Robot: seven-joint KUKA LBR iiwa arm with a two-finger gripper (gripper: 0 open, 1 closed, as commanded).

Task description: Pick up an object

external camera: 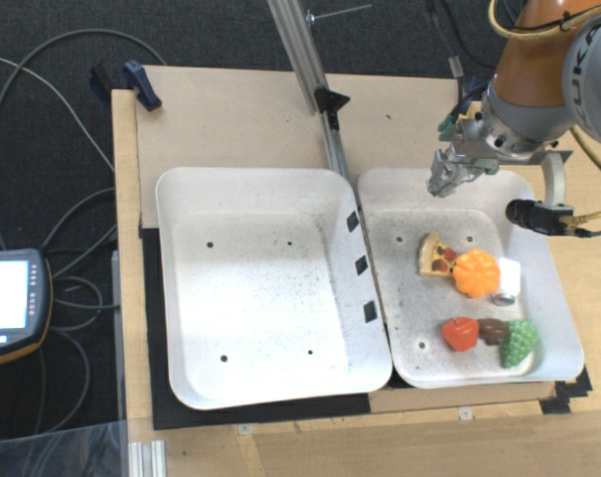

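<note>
From my console I count two white bins on the worktop: the left bin and the right bin, which holds six things. They are one pizza slice, one orange pumpkin, one white block touching the pumpkin, one red tomato, one dark brown piece beside it, and one green grape bunch at the near right corner. My pincer hangs over the right bin's far edge, well apart from all six; whether it is apart or together I cannot tell.
</note>
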